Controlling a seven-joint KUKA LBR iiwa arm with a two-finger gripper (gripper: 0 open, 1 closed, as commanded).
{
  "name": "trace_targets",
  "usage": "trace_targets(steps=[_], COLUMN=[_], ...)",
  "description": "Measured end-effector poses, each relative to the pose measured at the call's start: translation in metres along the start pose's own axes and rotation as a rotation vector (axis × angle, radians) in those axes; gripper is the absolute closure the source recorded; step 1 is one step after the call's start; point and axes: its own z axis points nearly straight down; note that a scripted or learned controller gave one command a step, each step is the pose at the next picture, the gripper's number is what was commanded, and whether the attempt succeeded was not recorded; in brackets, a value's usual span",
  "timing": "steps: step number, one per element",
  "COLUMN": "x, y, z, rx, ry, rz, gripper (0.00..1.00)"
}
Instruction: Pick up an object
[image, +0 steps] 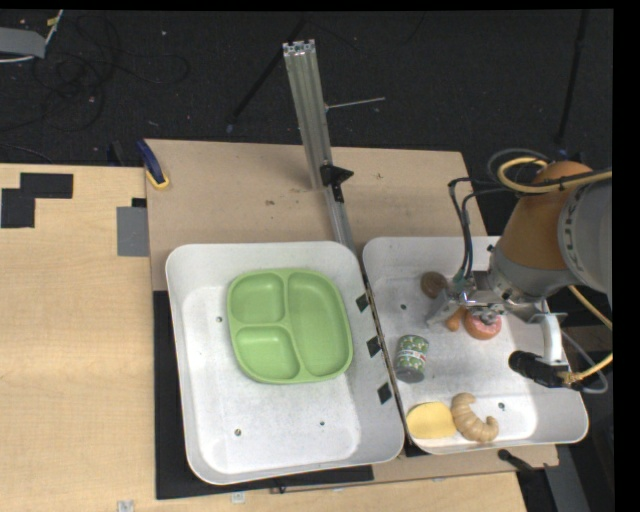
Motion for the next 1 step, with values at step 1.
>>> trace_targets(steps=[1], x=[-0.0035], y=[0.0016], z=[-0.0139], rx=[-0.008], ry=[-0.007], rz=[0.003], gripper=[1.0])
